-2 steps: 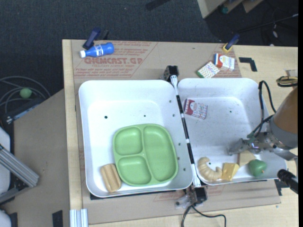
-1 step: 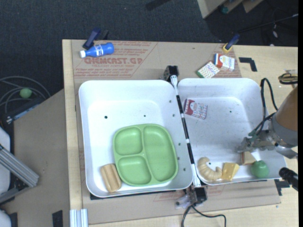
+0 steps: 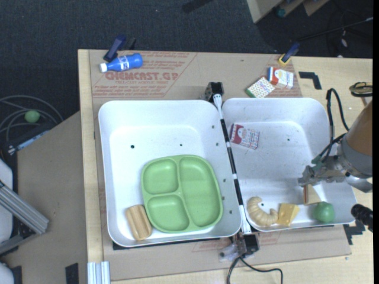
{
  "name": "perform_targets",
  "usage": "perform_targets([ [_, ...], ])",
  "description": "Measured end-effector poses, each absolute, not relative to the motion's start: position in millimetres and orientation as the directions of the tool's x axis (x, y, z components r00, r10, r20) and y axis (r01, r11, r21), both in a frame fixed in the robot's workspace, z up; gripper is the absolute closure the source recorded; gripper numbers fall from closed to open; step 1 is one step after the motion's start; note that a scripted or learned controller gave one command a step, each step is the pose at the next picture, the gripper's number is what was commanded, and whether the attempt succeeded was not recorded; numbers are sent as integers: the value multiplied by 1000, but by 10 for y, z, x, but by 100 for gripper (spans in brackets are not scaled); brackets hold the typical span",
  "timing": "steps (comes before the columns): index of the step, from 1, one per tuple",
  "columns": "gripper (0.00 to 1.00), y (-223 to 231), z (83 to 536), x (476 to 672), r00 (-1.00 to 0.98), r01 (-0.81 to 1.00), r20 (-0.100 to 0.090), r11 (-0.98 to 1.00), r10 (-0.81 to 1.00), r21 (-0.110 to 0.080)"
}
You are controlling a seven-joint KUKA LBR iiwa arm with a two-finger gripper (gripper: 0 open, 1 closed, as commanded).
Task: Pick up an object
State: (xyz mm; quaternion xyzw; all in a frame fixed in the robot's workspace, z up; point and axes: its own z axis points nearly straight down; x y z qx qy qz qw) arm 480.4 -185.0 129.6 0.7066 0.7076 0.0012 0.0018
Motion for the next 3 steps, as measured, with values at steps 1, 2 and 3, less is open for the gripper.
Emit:
perform_targets([
  [1, 100, -1417, 1680, 4796, -1, 1000, 0, 1, 1000, 2],
  [2, 100, -1534, 1633, 5146, 0, 1000, -1, 0, 1000, 1],
  [3, 100, -1428, 1729, 5167, -1, 1000, -1, 1, 1000, 2],
])
